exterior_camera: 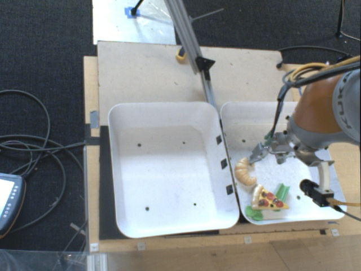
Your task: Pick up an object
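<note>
In the right bin [242,114] lie a tan croissant [245,172], a toy pizza slice [267,199] and a green piece [281,192] beside it. My gripper [269,153] hangs over the middle of that bin, just up and right of the croissant. Its two grey fingers [258,153] are spread apart with nothing between them. The orange band of the arm [316,109] covers the bin's right side.
The left bin [121,117] sits beside the right one, with black clips along the shared wall. A grey camera pole [186,30] slants in from the top. Cables lie on the dark floor at left.
</note>
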### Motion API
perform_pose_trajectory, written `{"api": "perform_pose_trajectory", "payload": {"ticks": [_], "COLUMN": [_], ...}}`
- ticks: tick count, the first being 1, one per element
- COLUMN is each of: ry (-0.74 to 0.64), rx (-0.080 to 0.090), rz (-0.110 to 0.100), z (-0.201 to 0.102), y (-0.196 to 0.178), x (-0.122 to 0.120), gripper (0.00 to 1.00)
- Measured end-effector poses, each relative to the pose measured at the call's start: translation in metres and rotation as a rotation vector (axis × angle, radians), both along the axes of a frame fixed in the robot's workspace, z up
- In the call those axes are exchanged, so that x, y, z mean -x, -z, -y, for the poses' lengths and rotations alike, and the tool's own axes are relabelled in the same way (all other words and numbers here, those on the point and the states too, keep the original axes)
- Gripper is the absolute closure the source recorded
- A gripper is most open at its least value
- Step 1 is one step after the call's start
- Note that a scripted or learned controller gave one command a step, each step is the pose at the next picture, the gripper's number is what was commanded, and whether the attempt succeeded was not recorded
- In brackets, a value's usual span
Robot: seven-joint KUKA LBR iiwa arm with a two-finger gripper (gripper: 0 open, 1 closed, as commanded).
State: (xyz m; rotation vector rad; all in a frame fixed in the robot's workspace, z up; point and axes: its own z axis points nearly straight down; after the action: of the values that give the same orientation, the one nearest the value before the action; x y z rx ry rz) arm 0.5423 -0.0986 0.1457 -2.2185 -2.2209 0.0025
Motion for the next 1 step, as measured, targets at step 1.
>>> {"api": "perform_pose_trajectory", "payload": {"ticks": [1], "ry": [0.004], "rx": [0.007], "rz": [0.011], "z": [0.0031], "y": [0.0490], "x": [-0.0020], "gripper": [0.00]}}
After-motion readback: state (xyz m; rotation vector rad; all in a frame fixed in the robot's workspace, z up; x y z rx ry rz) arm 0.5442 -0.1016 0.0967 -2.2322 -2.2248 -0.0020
